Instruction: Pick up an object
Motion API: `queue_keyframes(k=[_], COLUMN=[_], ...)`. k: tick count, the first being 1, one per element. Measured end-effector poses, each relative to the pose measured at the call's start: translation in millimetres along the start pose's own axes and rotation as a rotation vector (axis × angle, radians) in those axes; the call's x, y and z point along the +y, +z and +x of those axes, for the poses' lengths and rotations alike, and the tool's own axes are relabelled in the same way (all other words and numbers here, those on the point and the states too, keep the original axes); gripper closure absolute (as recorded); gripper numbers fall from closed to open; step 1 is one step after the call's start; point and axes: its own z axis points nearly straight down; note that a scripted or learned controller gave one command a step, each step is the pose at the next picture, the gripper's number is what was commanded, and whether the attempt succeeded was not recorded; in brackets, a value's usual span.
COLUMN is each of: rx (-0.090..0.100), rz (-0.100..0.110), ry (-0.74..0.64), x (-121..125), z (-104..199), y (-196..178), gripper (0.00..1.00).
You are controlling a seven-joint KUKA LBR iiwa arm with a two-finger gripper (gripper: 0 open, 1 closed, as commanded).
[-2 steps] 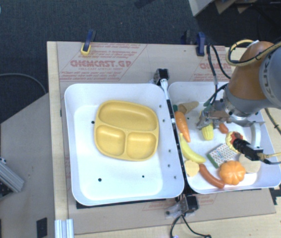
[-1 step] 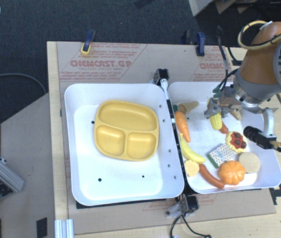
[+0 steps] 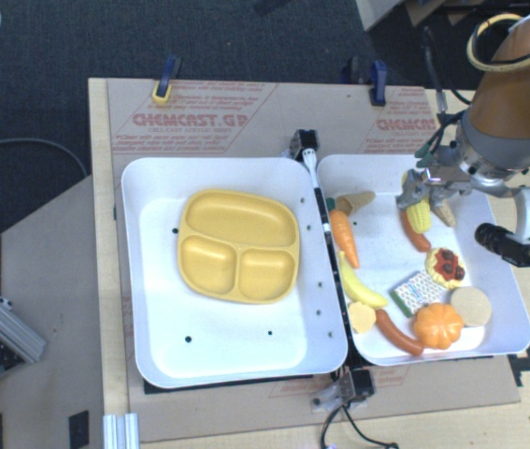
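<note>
Hovering low over the right bin (image 3: 517, 318), the gripper (image 3: 421, 193) sits right above a corn cob (image 3: 419, 216). Whether it grips the cob cannot be told. A yellow divided plate (image 3: 238, 246) occupies the left bin (image 3: 143, 279).

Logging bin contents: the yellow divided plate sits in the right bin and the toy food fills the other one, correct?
Not quite. The camera view shows the yellow divided plate lying in the left bin. The toy food, such as the carrot and pumpkin, fills the right bin.
</note>
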Motion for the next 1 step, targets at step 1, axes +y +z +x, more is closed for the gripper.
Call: queue_keyframes(k=[1], rx=[0.001], rz=[0.002], ry=[0.0], x=[1.4], z=[0.0], y=[-23.8], gripper=[1.0])
